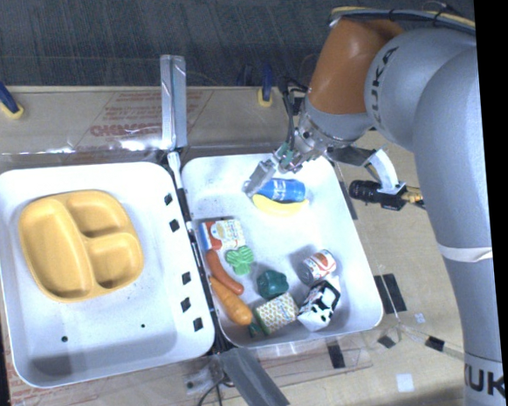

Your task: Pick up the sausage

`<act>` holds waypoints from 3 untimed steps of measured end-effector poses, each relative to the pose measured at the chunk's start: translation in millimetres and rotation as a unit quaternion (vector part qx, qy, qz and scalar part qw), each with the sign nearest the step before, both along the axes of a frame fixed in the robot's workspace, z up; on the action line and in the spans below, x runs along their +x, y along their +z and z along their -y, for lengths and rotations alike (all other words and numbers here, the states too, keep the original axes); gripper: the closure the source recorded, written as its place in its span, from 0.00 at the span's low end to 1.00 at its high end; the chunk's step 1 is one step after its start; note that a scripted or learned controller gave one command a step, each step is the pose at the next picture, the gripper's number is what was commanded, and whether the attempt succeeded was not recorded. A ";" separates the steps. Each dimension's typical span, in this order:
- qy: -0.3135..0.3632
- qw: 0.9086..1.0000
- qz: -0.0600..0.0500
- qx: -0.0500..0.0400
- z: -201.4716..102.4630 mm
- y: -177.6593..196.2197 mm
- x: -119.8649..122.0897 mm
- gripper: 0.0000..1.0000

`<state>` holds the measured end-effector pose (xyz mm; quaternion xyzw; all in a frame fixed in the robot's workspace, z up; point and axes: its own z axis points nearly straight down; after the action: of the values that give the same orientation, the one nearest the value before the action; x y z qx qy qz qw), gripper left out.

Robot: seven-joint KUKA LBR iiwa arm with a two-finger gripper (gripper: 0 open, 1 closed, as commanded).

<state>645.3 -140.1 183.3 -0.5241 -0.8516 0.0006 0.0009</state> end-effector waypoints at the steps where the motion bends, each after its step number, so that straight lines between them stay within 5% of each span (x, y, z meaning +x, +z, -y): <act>1: -0.109 0.994 0.000 0.000 -6.9 -79.8 -56.6 0.00; 2: 0.002 1.000 0.000 0.000 -16.0 -86.7 5.4 0.00; 3: -0.036 0.999 0.001 -0.002 -36.7 -87.3 11.5 0.00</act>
<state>656.8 -103.4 96.0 -0.5545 -0.8322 0.0021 -0.0013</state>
